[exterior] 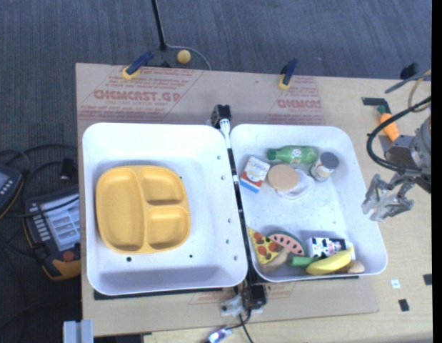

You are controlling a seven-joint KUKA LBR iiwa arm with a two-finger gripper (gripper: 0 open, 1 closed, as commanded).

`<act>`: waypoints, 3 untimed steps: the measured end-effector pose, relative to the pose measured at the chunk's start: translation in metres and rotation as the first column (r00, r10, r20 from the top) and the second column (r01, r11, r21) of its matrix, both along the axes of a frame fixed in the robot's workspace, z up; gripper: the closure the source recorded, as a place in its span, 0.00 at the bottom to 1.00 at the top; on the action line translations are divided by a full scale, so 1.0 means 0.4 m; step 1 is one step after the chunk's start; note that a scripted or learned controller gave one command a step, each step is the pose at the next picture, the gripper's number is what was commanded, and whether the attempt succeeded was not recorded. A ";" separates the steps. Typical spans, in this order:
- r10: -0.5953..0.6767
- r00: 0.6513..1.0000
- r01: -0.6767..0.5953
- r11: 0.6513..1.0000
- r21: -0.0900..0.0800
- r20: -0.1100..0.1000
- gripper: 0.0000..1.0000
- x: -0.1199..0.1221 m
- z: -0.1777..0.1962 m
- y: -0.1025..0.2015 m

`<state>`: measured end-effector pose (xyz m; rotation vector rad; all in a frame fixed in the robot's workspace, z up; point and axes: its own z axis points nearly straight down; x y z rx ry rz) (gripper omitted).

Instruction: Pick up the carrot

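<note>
Over the bench [410, 277] our tool [385, 199] hangs open; we judge the carrot [272, 258] light, rigid, slick, best pinched across its middle.

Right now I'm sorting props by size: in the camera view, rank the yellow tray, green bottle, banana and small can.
1. Yellow tray
2. Green bottle and banana, too alike to rank
3. Can

The flat brown cardboard-like tabletop [335, 98] looks matt, printed with red lettering. Two shallow white plastic bins [206, 263] appear smooth. The yellow compartment tray [142, 207] looks like smooth plastic; the green bottle [292, 153] is glossy.
</note>
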<state>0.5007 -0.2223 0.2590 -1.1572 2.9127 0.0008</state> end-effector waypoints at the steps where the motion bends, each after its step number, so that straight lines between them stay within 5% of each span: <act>1: -0.172 0.985 0.172 0.985 -0.001 -0.006 1.00 0.010 -0.127 0.184; 2: 0.437 0.900 -0.437 0.900 0.000 -0.006 1.00 0.031 -0.228 0.282; 3: 0.642 0.767 -0.642 0.767 -0.002 -0.004 1.00 -0.012 -0.351 0.258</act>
